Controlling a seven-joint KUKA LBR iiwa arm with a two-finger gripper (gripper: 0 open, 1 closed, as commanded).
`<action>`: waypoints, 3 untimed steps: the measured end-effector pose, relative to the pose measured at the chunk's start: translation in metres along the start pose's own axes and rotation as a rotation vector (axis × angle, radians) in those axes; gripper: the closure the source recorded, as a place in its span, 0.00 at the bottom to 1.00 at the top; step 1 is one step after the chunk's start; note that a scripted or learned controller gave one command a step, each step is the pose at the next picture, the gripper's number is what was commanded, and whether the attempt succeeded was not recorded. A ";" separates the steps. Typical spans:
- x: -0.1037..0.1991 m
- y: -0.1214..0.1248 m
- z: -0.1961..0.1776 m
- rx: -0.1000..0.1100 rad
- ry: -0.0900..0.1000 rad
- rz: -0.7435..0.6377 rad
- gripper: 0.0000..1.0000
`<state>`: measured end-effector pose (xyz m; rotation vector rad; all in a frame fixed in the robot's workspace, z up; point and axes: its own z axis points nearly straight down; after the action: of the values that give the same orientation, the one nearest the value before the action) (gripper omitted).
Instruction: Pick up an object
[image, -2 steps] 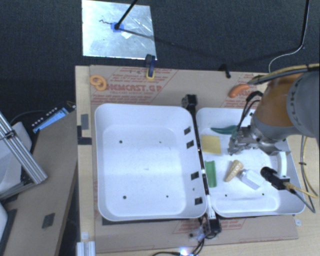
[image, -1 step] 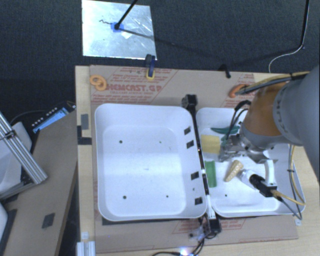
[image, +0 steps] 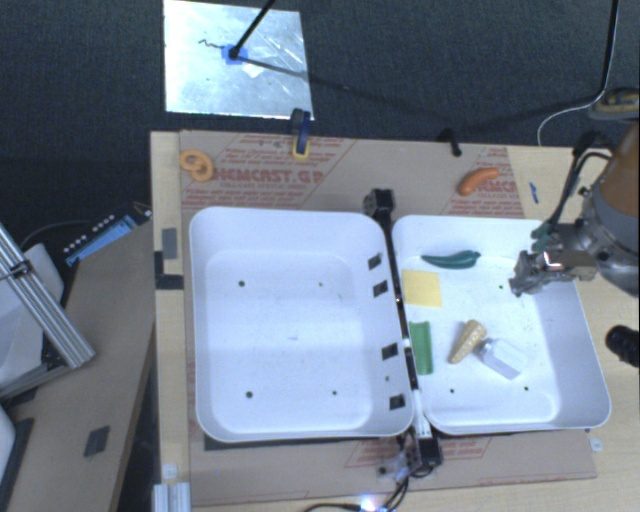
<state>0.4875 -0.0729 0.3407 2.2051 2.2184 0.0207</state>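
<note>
The right bin (image: 570, 345) holds several small objects: a dark green pepper-like piece (image: 451, 259), a yellow square (image: 421, 289), a green bar (image: 421, 346) by the divider, a tan cone (image: 466, 340) and a clear block (image: 500, 358). My gripper (image: 528, 275) hangs over the bin's right part, to the right of the pepper piece and above the cone. Nothing shows between its fingers.
The left bin (image: 290, 320) lies beside the right one. On the bench behind sit an orange sausage shape (image: 478, 181), a pretzel shape (image: 196, 165) and a yellow-blue clamp (image: 299, 133). A foil sheet (image: 237, 60) lies further back.
</note>
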 end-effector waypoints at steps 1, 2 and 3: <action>0.024 -0.003 0.107 0.026 0.002 0.003 1.00; 0.017 0.000 -0.005 0.007 -0.001 0.001 1.00; 0.042 -0.002 0.076 0.022 0.001 0.001 1.00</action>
<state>0.4867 -0.0305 0.2651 2.2185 2.2290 -0.0027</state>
